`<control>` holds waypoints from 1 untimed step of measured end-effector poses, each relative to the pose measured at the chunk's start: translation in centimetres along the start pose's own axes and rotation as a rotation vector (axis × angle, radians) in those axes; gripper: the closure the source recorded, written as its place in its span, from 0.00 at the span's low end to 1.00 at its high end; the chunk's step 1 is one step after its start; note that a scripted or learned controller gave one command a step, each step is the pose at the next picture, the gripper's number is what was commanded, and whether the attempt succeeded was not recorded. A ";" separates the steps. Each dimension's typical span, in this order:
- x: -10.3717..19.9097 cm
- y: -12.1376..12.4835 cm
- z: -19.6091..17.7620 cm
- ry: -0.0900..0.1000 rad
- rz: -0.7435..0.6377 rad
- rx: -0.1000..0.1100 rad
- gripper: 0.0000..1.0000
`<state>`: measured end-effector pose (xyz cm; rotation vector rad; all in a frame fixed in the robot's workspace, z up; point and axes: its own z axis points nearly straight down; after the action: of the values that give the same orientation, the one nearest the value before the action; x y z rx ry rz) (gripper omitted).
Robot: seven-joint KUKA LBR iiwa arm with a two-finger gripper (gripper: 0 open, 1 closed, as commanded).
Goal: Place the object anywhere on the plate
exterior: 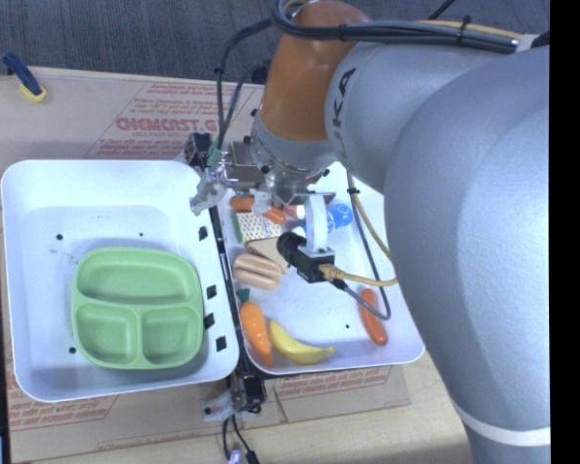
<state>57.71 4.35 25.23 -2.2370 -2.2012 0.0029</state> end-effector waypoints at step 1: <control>0.0 0.0 -1.0 -0.001 -0.007 0.004 1.00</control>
<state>57.71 4.35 26.24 -2.2285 -2.2075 0.0083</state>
